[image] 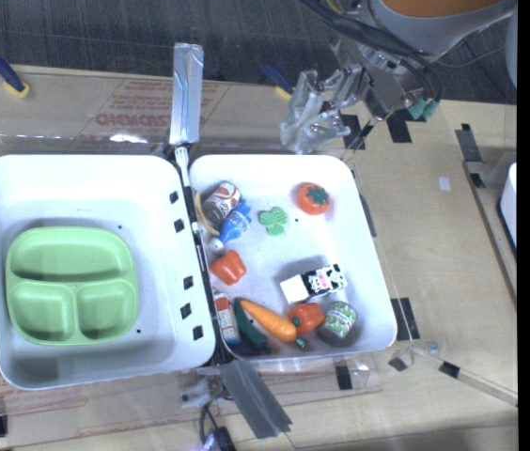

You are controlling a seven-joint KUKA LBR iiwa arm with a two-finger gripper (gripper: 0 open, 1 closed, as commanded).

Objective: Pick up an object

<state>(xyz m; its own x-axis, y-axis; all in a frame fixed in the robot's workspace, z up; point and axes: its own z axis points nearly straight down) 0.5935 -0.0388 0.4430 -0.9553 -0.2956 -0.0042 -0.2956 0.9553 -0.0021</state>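
My gripper (314,120) hangs above the far rim of the right bin (366,252), nothing between its fingers; I cannot tell their spread. Nearest below it in that bin lies the toy tomato (312,198), untouched.

Green divided tray (70,285) sitting in left white bin (77,172); silver tape strip (186,92) and blue clamp (7,73) lying on table (434,280).

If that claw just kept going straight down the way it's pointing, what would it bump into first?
Probably the back rim of the right bin, or the bench just behind it. The gripper hangs over that edge, short of the toys; the tomato lies further in. Depth is hard to judge here.
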